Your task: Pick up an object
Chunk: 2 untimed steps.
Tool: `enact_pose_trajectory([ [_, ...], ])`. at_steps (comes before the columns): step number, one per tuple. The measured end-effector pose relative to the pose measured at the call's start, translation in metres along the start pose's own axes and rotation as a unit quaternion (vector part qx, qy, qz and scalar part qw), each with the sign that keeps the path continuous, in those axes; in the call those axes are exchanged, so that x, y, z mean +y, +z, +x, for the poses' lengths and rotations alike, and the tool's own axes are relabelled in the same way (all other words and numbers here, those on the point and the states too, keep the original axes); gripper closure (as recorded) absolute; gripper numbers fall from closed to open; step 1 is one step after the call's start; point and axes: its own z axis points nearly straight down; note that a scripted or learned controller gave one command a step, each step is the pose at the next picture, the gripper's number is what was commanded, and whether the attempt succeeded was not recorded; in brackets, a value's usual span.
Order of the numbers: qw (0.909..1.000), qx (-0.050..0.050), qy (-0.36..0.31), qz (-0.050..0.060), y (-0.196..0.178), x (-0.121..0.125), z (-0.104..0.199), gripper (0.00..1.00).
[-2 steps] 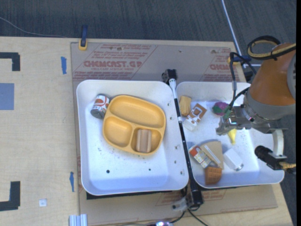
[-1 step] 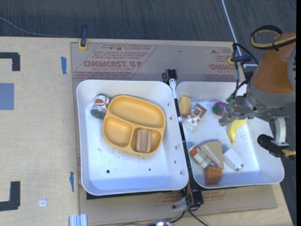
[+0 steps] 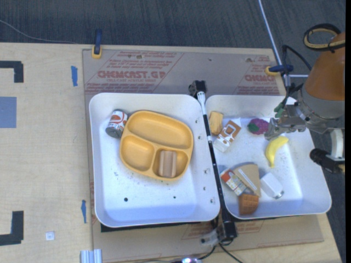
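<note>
So the table (image 3: pixel 44 147) has two white bins side by side, and the left bin (image 3: pixel 109 201) is mostly taken up by a yellow tray (image 3: pixel 143 126) with a tan block (image 3: pixel 167 163) sitting in its lower right compartment, plus a can (image 3: pixel 115 123) lying just off the tray's upper left corner. The right bin (image 3: pixel 307 199) is the busy one, and the arm (image 3: pixel 327 84) reaches in over its upper right corner. The claw (image 3: pixel 283 126) hangs low by the far right side of that bin, between the purple thing (image 3: pixel 258 126) and the banana (image 3: pixel 276 149), nearly on top of the banana's upper end. Can't tell if it's released or clenched, it's too dark and small from up here, and nothing is visibly held. My guess is we're in the approach step, lining up on the banana. Its long axis runs steep, upper right to lower left, curving a bit, top end pointing at the claw. Next move probably needs a small shift toward the banana's middle, squeezing across the narrow width, then a straight drop. Also in there: a cracker box (image 3: pixel 226 134), a waffle (image 3: pixel 249 204) and a white block (image 3: pixel 272 186), all well apart from the claw.
</note>
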Motion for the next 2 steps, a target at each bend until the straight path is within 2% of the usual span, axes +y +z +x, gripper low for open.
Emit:
enact_pose_trajectory([
  [1,1.0000,-0.001,0.000,0.000,-0.007,-0.017,-0.078,1.00],
  [2,1.0000,0.001,-0.001,0.000,-0.015,0.020,0.003,1.00],
])
